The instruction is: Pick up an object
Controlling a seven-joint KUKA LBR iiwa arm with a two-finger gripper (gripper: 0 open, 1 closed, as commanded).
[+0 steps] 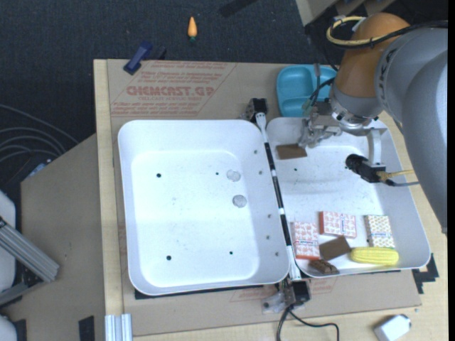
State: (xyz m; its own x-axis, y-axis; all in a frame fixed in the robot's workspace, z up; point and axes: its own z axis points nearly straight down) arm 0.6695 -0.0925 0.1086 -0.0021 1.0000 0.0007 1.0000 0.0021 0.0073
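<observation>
hand over flat brown card | smooth white bin

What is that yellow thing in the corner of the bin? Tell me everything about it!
The yellow thing looks like a toy corn cob, probably plastic, with a bumpy surface. It lies flat on its side, pointing left to right, in the near right corner of the right bin. A patterned card sits just behind it, and a brown block lies to its left.
</observation>
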